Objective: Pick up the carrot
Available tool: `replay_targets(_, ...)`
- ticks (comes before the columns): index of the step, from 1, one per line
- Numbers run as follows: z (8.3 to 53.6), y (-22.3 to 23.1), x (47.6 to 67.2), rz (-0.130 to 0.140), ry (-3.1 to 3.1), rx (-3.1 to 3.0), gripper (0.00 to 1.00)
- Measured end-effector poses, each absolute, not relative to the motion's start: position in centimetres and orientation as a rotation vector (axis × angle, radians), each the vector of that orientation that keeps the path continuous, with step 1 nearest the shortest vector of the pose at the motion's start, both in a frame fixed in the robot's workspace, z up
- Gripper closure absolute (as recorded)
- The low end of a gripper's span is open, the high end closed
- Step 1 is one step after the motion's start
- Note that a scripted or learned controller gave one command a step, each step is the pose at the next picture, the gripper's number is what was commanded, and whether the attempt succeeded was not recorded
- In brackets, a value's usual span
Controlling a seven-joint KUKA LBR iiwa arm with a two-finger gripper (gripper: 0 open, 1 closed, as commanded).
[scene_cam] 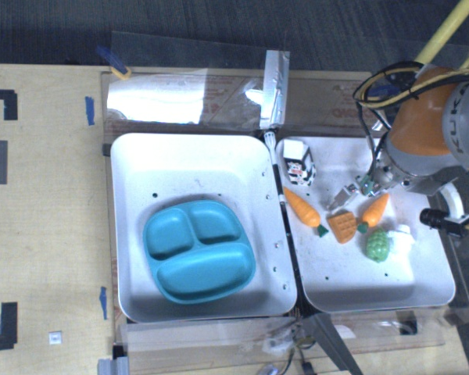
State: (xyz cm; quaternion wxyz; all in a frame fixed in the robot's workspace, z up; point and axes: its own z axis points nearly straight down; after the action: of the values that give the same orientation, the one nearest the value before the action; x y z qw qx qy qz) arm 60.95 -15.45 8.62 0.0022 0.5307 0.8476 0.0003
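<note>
The grey arm (445, 131) runs off the right edge, and the small white item (402, 237) beside the broccoli (378, 245) is too blurred to name.

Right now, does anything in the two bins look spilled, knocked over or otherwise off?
Nothing looks spilled or broken. The blue divided plate sits slightly skewed in the left bin. The toy food lies loosely clustered in the right bin: two carrots, an orange piece, and a green piece.

The scene is evenly and brightly lit from above. Strong glare is seen on the clear sheet (180, 100) behind the bins. Soft shadows are cast beneath the blue tray (199, 250). Fine detail is slightly blurred.
</note>
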Motion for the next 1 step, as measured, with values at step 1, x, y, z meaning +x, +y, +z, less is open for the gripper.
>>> replay_targets(1, 8.75, -19.84, 59.12, 0.029, 2.440, 1.982, 0.00)
